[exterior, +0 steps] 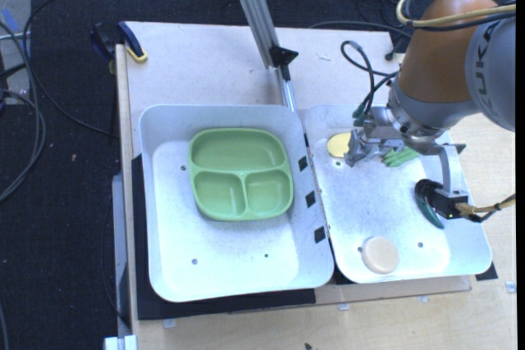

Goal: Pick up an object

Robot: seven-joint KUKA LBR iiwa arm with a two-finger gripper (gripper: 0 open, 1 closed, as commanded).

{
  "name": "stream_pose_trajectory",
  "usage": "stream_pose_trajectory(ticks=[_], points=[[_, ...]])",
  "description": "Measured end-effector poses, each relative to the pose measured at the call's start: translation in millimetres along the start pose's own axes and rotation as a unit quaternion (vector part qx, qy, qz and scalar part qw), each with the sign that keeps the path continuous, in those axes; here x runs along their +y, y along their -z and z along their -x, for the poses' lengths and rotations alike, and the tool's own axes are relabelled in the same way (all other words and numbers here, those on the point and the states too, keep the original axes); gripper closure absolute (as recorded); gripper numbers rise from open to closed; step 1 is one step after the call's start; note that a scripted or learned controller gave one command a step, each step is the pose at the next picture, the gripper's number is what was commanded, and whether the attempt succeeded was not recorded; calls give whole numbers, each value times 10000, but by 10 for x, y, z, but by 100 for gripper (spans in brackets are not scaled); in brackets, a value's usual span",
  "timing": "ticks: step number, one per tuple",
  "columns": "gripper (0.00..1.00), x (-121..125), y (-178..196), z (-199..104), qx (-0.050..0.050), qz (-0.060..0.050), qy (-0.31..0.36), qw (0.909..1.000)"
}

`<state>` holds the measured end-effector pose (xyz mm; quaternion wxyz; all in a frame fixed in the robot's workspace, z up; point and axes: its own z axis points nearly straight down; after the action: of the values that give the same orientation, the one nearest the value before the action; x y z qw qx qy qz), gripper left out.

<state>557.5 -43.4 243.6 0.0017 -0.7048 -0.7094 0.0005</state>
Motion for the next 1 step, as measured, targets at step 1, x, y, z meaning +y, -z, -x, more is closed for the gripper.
stream_pose_trajectory(ticks=[1], points=[[100, -92, -82, -578, -7, 6, -12, 10000]])
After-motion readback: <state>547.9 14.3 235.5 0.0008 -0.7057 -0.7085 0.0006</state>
